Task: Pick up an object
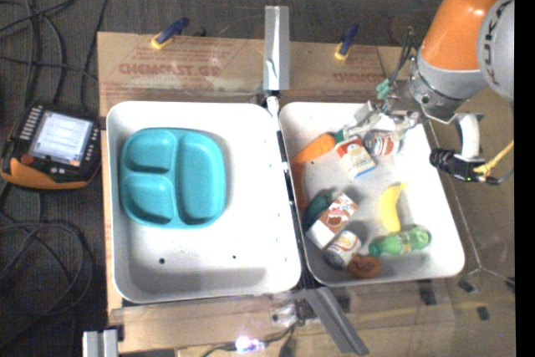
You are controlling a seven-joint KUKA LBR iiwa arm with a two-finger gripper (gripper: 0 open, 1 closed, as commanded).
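Tool (378, 123) over right bin (447, 217) | carrot (316, 148), carton (358, 157) beside

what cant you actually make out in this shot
- Gripper, camera view: the fingers blur into the clutter at the right bin's top; open, shut or holding cannot be told.
- Small carton and can under it: labels too small to read.
- Arm: cut off by the right edge.

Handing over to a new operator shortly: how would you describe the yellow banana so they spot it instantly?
Look in the right-hand shallow white bin, in its right half. The yellow plastic banana lies there alone, just above the green plastic bottle at the near edge. It is the bin's sole plain yellow, curved item; its neighbours are printed cartons and cans.
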